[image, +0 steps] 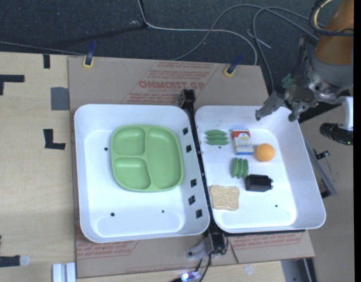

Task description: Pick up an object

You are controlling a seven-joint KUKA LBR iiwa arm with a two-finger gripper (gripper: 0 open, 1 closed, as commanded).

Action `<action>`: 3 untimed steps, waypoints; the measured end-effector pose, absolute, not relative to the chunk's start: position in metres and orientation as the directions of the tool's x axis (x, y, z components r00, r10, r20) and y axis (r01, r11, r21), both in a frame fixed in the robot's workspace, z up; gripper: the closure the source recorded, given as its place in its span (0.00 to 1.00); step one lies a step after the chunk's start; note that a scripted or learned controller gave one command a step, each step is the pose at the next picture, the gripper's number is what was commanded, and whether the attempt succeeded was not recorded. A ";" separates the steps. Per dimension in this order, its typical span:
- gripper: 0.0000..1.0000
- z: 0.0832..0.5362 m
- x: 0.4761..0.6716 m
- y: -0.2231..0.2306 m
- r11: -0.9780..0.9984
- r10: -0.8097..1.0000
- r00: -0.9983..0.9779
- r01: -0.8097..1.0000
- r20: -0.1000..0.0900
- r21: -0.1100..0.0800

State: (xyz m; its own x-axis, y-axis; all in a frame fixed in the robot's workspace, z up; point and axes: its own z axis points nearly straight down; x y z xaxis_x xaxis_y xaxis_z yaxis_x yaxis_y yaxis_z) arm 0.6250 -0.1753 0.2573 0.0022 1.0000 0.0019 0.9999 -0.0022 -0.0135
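Gripper (278, 111) hangs at the upper right of the frame over the right bin's (297, 175) top rim, fingers spread wide, nothing between them. Red print on the cardboard (168, 81) is too blurred to read. Lower left of it lies an orange ball (265, 152), beside a small carton (242, 141)

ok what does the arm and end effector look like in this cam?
The arm is grey with an orange band above the wrist, its upper part rounded and bulbous. Thin cable loops sit near its top. The end effector is dark grey metal with two slim fingers angled apart. No legible markings at this resolution.
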 end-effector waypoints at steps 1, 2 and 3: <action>0.00 0.265 0.627 -0.175 0.001 1.000 -0.001 1.000 0.000 -0.001; 0.00 0.201 0.631 -0.175 0.001 1.000 -0.001 1.000 0.000 -0.008; 0.00 0.142 0.627 -0.165 0.002 1.000 -0.002 1.000 0.000 -0.008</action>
State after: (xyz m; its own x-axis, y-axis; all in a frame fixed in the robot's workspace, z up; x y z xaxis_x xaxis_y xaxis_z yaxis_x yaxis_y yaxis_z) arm 0.6271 -0.1647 0.1423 -0.0015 1.0000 0.0005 1.0000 0.0015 -0.0076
